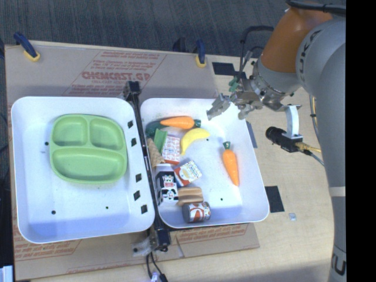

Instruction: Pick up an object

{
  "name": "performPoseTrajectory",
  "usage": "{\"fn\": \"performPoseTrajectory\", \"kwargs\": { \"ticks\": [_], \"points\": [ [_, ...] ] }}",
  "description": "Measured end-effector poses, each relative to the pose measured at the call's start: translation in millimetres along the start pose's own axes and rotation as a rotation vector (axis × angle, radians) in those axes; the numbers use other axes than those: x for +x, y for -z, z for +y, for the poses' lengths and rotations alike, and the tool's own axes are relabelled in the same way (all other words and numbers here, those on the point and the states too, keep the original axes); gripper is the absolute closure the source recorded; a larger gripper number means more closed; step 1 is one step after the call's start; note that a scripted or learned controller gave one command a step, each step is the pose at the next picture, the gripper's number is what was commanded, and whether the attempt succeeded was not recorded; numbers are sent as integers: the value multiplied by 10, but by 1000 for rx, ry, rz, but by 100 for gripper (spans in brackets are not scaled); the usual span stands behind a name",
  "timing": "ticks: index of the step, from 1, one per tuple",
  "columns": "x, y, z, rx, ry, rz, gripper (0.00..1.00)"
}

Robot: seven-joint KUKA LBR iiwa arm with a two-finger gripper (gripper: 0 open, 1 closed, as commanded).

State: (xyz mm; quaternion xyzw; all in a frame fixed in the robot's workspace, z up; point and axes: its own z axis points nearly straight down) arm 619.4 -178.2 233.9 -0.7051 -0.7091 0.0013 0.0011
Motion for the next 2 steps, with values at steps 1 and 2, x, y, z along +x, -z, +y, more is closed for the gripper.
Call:
{"fn": "performPoseTrajectory", "kwargs": {
  "ticks": [1, 2],
  "points": [
    [-272, -262, -310, 0, 1, -2, 0],
    [-327, -391, -1374, 0, 0, -1, 0]
  ]
}}
